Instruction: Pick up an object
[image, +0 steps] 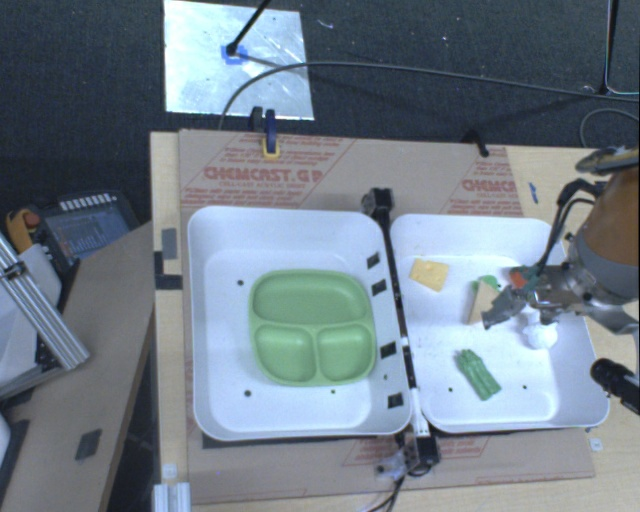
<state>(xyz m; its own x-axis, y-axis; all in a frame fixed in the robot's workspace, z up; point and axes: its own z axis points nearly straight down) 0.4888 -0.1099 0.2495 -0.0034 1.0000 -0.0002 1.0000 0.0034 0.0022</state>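
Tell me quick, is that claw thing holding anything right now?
Tool: cannot be told; it hovers in the right bin by a tan block, its grip unclear.

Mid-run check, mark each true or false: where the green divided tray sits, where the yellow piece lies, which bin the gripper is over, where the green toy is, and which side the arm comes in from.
1. The green divided tray sits in the left bin. True.
2. The yellow piece lies in the left bin. False: it lies in the right bin, near its back left.
3. The gripper is over the right bin. True.
4. The green toy rests on the tray. False: it lies on the right bin's floor, near the front.
5. The arm enters from the left. False: from the right.
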